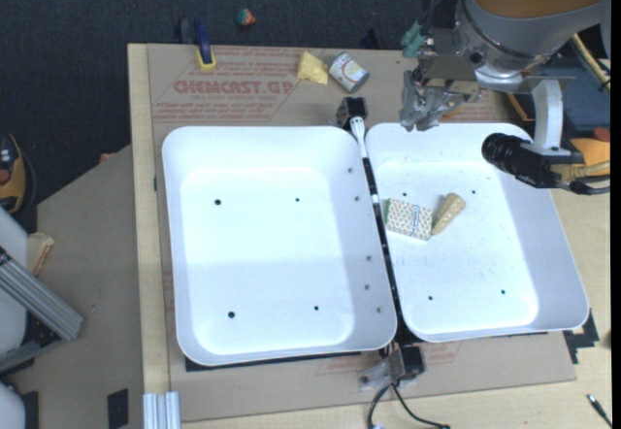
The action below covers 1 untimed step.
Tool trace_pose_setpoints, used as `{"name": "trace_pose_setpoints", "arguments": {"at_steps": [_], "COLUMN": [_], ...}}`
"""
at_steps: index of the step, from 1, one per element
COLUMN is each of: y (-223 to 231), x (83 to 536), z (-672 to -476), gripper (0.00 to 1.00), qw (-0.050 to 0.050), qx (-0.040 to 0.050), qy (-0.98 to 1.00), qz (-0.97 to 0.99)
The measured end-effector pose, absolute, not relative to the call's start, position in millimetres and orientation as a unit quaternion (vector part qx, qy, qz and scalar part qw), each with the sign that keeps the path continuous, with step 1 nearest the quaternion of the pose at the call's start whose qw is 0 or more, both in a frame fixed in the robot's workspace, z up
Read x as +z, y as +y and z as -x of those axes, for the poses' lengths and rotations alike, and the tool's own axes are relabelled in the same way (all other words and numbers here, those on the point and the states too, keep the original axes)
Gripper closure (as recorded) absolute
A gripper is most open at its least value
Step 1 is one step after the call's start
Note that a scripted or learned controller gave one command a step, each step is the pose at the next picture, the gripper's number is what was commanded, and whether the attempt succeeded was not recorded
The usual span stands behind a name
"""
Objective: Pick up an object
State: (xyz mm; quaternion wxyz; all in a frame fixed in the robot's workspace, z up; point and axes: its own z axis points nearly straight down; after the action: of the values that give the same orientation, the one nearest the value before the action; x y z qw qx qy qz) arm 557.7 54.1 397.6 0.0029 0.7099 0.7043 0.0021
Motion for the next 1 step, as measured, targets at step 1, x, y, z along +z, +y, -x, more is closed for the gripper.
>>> {"name": "trace_pose_setpoints", "arguments": {"at_steps": [1], "y": [141.6], "x": [284.1], "z": [-584.7], "gripper": [1.0], "qw": [-0.004], "qx": [-0.0036], "qy": [0.71], "qz": [-0.704]}}
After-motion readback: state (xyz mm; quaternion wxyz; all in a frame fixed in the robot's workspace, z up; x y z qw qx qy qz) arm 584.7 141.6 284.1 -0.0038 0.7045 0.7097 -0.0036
